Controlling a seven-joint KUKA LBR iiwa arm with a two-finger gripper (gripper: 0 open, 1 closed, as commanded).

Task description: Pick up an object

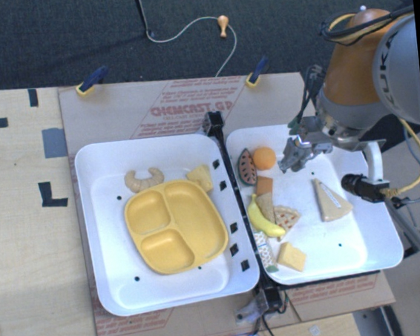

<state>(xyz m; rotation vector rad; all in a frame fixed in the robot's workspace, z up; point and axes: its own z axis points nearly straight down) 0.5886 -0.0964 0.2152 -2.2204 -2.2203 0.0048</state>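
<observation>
My gripper (293,158) hangs over the back of the right bin (368,255), just right of an orange ball (264,158); nothing can be seen held in it. A watermelon slice (245,166) leans at the bin's left wall. Below the orange lie a brown block (264,186), a banana (263,221) and a waffle-like piece (287,216). A pale wedge (331,201) rests to the right of them. A yellow cheese cube (291,256) sits near the front.
The left bin (110,278) holds a yellow divided plate (175,225), a tan curved pastry (144,179) and a small yellow piece (200,177). A small packet (263,249) lies by the divider. The arm's black cable unit (363,186) overhangs the right bin's right side.
</observation>
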